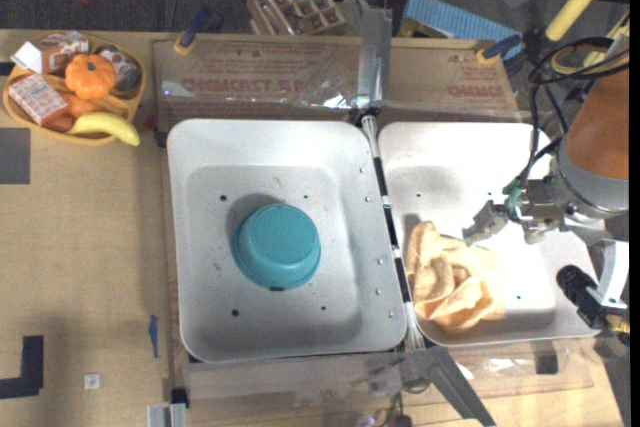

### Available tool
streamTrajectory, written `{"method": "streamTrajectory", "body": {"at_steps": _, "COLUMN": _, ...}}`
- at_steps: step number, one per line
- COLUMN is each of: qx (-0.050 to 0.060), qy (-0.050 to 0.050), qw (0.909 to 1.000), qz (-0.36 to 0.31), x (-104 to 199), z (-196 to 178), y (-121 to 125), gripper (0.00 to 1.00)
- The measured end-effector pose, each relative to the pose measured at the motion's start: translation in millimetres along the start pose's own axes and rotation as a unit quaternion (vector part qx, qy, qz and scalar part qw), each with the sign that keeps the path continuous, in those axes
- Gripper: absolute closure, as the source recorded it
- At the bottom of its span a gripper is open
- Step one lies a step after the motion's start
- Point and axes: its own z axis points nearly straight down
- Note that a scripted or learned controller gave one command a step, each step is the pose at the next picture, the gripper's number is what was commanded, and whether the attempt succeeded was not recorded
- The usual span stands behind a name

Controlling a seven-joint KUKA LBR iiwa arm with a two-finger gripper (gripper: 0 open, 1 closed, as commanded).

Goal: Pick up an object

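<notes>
Cloth point(452, 280): a crumpled tan and orange cloth lies at the near left of the right bin point(450, 155), close against the wall the two bins share.
Gripper point(478, 227): it hangs over the right bin, just above the cloth's far right edge, reaching in from the right and pointing left. I cannot tell how far its jaws are parted, and nothing shows between them.
Arm point(600, 150): grey with an orange band, it comes in over the right bin's right side, with cables looping above it.
Bowl point(279, 245): a teal bowl sits upside down near the middle of the left bin point(200, 155), well apart from the cloth.
Cardboard point(260, 75): a flat brown sheet under clear plastic runs behind both bins.
Basket point(70, 93): at the far left of the bench, it holds a banana, a small orange pumpkin and some packets.
</notes>
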Motion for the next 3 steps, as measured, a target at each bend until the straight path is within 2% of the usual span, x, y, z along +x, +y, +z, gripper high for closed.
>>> {"method": "streamTrajectory", "body": {"at_steps": 1, "qx": -0.001, "qy": 0.0, "qw": 0.9993, "qz": -0.037, "x": -22, "z": 109, "y": -6, "gripper": 0.0}}
{"method": "streamTrajectory", "body": {"at_steps": 2, "qx": -0.009, "qy": -0.002, "qw": 0.9979, "qz": -0.064, "x": -4, "z": 140, "y": 32, "gripper": 0.0}}
{"method": "streamTrajectory", "body": {"at_steps": 3, "qx": -0.013, "qy": -0.002, "qw": 0.998, "qz": -0.062, "x": -4, "z": 129, "y": 34, "gripper": 1.0}}
